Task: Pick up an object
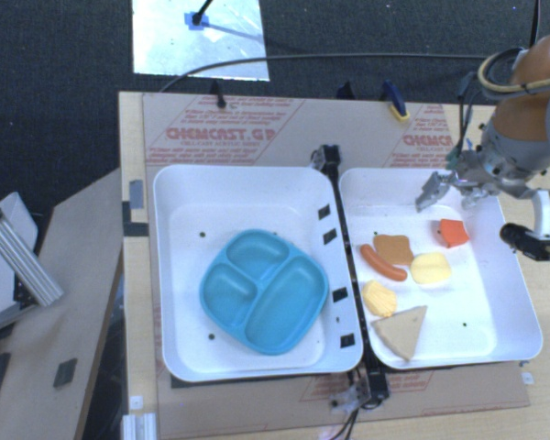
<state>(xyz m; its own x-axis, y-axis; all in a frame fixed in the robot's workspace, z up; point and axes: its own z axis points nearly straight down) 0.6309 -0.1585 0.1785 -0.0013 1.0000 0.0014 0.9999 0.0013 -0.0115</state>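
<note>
Because the arm comes in from the right, I see its gripper (451, 192) hanging over the far edge of the right bin (509, 337), fingers spread apart and holding nothing, with the grey wrist and orange band behind it. From the one overhead camera, the candidates for picking all lie in that right bin: an orange wedge-like block (453, 233) sits nearest, just beyond and below the fingers, apart from them. Further toward me is a cluster: a brown toast-shaped piece (393, 247) touching a reddish sausage (384, 263), a pale yellow rounded lump (431, 269) just beside them, a ridged yellow piece (379, 298), and a tan triangular slice (402, 332) near the front wall. They look like smooth moulded plastic play food, light and likely slippery on curved faces. The left bin (179, 273) carries a blue divided plate (264, 291), glossy, with three shallow compartments, lying flat. Both bins are thin white trays seated side by side on the tabletop (247, 126). My judgement: the orange block is the easiest target, being isolated and flat-sided, so the fingers need only drop and close.
</note>
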